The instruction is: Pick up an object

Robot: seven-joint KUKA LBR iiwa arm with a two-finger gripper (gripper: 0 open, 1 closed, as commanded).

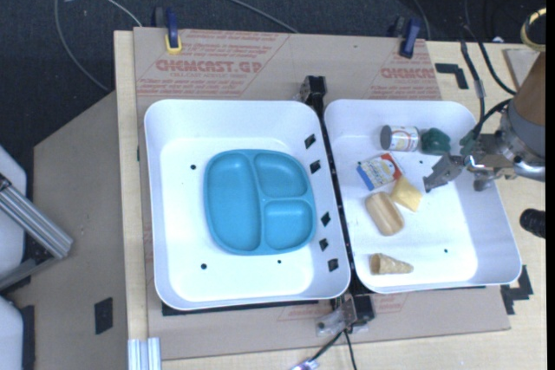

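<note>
My claw (440, 172) over right bin (486, 260), fingers spread apart, nothing between them; yellow block (408, 194) just left of fingertips, not touching as far as I can see; tan bread roll (385, 213) beside it, blue-and-red packet (378, 171) above that; small can (401, 138) and green object (434, 139) near far wall; bread wedge (391, 265) near front wall; left bin (173, 264) holds blue divided plate (260, 201) (three compartments); both bins on surface (217, 56).
</note>
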